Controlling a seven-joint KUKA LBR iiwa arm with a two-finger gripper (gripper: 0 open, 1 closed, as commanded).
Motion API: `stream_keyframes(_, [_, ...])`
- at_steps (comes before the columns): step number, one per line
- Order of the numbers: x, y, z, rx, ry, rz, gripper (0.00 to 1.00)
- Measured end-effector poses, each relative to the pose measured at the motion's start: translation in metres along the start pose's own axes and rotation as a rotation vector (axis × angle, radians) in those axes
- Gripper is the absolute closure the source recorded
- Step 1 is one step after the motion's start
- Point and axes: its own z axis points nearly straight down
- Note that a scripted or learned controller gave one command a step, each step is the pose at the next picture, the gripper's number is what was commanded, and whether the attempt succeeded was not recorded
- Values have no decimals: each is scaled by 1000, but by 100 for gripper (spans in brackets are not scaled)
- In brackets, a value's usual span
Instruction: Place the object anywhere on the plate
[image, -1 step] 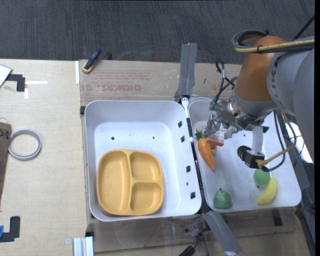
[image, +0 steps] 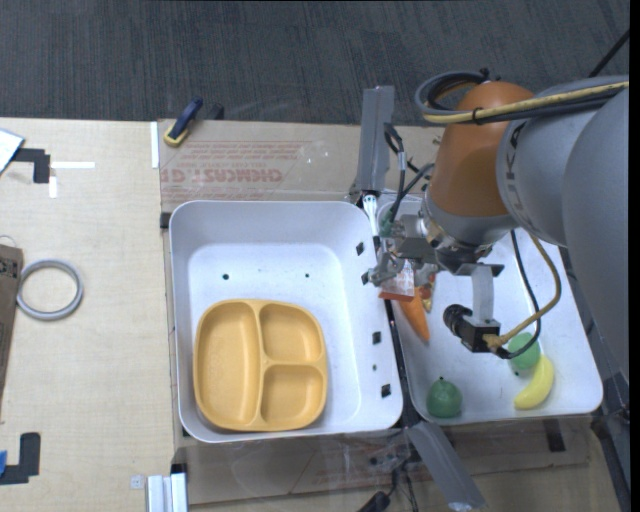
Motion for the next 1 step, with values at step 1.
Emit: stream_keyframes(1, [0, 0, 0, 0, 0, 0, 0])
